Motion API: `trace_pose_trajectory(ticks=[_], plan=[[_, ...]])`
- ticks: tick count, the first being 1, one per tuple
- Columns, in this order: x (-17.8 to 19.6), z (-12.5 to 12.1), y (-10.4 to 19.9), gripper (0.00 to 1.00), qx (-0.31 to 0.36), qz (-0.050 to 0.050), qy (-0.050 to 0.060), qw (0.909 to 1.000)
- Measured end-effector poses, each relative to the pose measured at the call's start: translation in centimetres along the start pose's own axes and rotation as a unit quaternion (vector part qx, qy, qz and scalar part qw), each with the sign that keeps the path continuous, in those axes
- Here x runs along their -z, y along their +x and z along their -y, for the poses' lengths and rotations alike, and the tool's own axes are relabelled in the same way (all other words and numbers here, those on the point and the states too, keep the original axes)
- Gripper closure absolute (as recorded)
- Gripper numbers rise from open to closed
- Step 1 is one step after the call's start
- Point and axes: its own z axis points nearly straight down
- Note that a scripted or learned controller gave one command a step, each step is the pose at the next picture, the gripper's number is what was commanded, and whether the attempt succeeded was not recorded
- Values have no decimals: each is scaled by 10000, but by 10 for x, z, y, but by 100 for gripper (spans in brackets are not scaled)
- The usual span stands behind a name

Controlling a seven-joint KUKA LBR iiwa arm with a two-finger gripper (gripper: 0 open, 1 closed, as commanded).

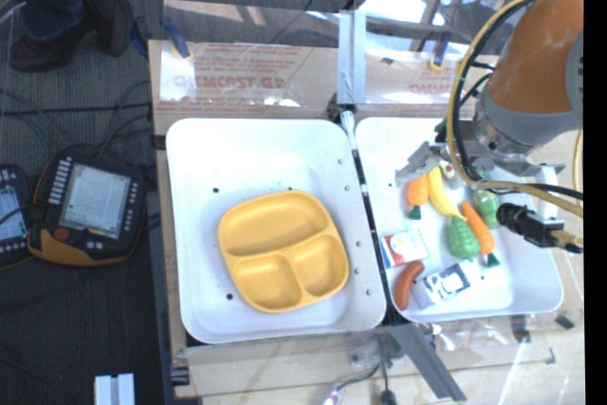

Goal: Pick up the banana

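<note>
The banana (440, 195) is small and yellow and lies in the right bin (531, 294), near its middle, pointing up and down the view. An orange fruit (415, 193) rests against its left side. My gripper (432, 164) hangs just over the banana's upper end, with the grey and orange arm (536, 62) rising behind it to the upper right. The arm's body and cables hide the banana's top tip.
Right of the banana lie a carrot (480, 228) and a green vegetable (463, 240). Below are a red and white card (409, 248), a red sausage (407, 285) and a blue and white packet (448, 282). The left bin (194, 204) holds a yellow divided plate (285, 251).
</note>
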Motion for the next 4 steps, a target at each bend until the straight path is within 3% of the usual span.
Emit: trace_pose_trajectory(ticks=[1, 2, 3, 4], plan=[[-113, -47, -3, 0, 307, 34, -24, 9995], [-150, -11, -13, 0, 273, 96, -148, 9995], [-151, -85, -10, 0, -225, 72, -105, 9997], [-150, -7, -15, 0, -67, 47, -105, 9999]])
